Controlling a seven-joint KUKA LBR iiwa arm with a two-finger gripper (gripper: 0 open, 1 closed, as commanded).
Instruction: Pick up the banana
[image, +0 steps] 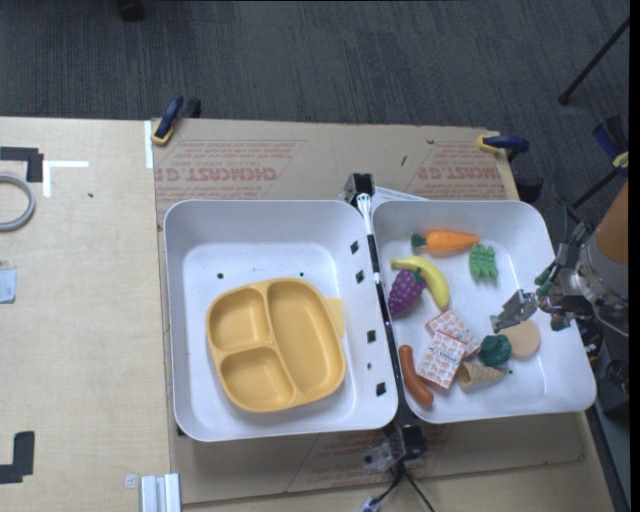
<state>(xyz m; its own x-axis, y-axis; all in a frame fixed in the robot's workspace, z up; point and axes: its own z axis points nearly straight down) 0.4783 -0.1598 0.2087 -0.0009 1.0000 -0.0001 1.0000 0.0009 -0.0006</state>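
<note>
Even, diffuse overhead light; a soft, low-resolution frame.

The two white bins (190, 300) are the brightest areas, close to washed out on their floors but without hard glare. Shadows are faint and short: a thin dark line runs along the seam between the bins, and a soft shade sits under the yellow tray (276, 343). The dark carpet (330, 55) along the top edge is dim and grainy. Small items in the right bin look slightly blurred, edges smeared by compression.

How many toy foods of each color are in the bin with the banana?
Yellow: 1, banana
Orange: 1, carrot
Purple: 1, grapes
Green: 2, and
Red: 1, sausage
Total: 6
</note>
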